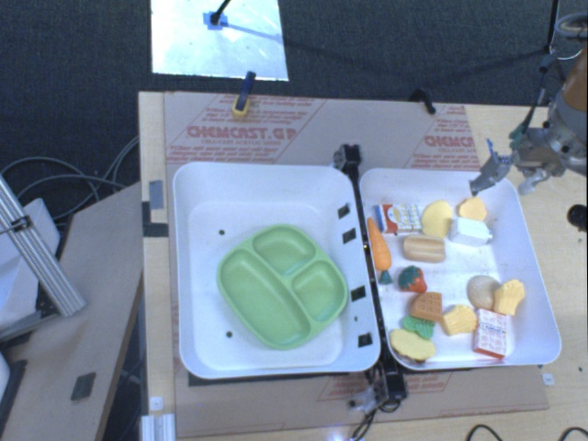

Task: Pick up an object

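Note:
My gripper hangs over the far right corner of the right bin, open, with nothing between its fingers. Just below and left of it lie a yellow cheese wedge and a white block. The same bin holds several other toy foods: a lemon, a red-and-white box, a carrot, a bread roll, a strawberry, a waffle, corn and a red carton.
A green divided plate lies in the left bin. A black divider runs between the bins. Both bins rest on a cardboard sheet. Cables trail at the upper right.

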Controlling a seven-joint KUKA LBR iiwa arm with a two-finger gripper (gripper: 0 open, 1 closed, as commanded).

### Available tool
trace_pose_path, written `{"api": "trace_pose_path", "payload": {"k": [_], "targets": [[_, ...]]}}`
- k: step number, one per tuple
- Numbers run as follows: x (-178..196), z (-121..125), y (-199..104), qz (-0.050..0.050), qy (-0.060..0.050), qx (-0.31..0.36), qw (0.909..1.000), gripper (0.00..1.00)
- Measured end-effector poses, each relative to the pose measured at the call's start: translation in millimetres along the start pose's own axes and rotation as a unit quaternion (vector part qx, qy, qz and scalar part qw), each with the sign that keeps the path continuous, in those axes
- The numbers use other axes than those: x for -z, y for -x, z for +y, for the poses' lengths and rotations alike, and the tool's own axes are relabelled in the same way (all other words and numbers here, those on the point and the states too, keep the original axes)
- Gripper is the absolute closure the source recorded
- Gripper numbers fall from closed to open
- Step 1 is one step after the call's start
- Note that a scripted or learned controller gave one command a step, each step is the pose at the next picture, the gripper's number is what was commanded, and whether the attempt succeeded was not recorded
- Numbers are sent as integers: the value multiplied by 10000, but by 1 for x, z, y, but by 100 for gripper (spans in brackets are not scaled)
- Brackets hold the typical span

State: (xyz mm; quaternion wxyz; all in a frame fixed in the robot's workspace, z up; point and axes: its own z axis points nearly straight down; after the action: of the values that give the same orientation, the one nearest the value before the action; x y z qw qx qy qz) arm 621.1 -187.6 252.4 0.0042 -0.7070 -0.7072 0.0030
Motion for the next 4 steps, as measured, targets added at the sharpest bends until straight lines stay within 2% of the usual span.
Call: {"api": "trace_pose_path", "payload": {"k": [1, 4], "targets": [[8, 2, -1, -11, 59, 15, 10000, 0], [-138, 29, 4, -8, 47, 32, 10000, 0]]}}
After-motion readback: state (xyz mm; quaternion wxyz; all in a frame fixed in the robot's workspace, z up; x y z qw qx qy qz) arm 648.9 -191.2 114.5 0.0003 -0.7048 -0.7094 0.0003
